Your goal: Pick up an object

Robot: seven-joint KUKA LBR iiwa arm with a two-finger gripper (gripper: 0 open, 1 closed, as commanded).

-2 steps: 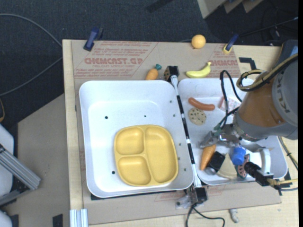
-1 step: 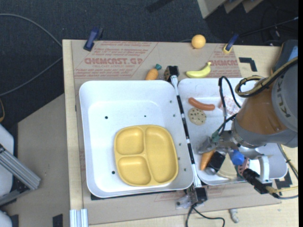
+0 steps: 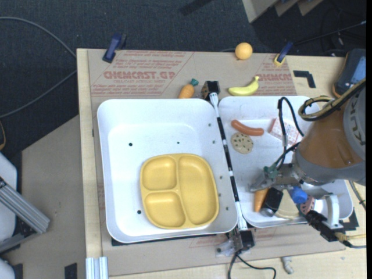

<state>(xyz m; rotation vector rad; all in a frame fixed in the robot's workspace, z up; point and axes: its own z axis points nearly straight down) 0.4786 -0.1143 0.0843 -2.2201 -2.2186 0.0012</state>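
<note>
1. The fingers [image 3: 268, 186] are reaching down into the near part of the right bin [image 3: 256, 106]; whether they are released or clenched cannot be told, since the wrist is covering much of them.
2. An orange carrot-like piece [image 3: 260, 200] is lying just below the fingers, beside a small black item [image 3: 272, 199] and a blue one [image 3: 299, 196] (all three are crowding the bin's near edge).
3. The arm [image 3: 331, 150] is coming in from the right, its orange band hanging over the right bin, with a black cable [image 3: 283, 121] looping along it.
4. Farther back in the same bin, a red sausage [image 3: 247, 127] is lying above a round speckled cookie [image 3: 241, 143]; a pink-and-white packet [image 3: 286, 131] is sitting to their right.
5. The left bin [image 3: 116, 132] is holding a yellow divided plate [image 3: 179, 190], lying flat toward its near side.
6. On the counter [image 3: 145, 74] beyond the bins, a banana [image 3: 244, 88] and a small orange carrot toy [image 3: 187, 90] are resting near the far rims, an orange ball [image 3: 243, 51] is sitting at the far edge, and two blue clamps [image 3: 113, 48] are gripping that edge.
</note>
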